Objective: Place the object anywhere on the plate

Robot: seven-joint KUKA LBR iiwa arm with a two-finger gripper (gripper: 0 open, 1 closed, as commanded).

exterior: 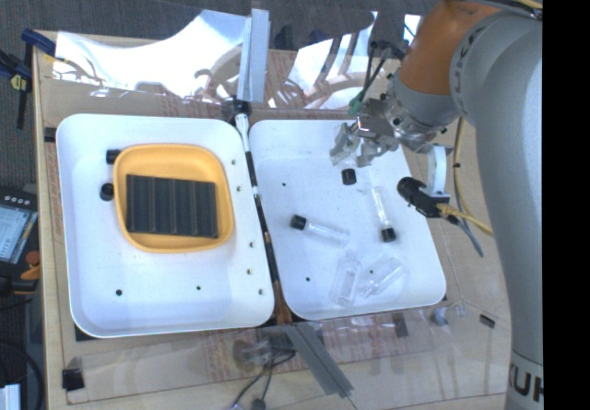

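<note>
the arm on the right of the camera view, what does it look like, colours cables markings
The arm is a thick, rounded grey tube with an orange band above the wrist. Black and yellow cables run along it near the wrist, and part of a dark printed logo shows at its lower end. The metal two-finger gripper is small, silvery grey and blocky, with thin dark cables leading into it.

The KUKA iiwa arm (502, 169) is showing a smooth, rounded grey casing, with white lettering peeking in at the bottom corner. An orange band (441, 47) is wrapping the link above the wrist — glossy and catching the light. A yellow cable is running over the top of the band, and thin dark cables are trailing down beside the wrist. The gripper (361, 143) is looking metallic — silver-grey, small and angular.
</note>
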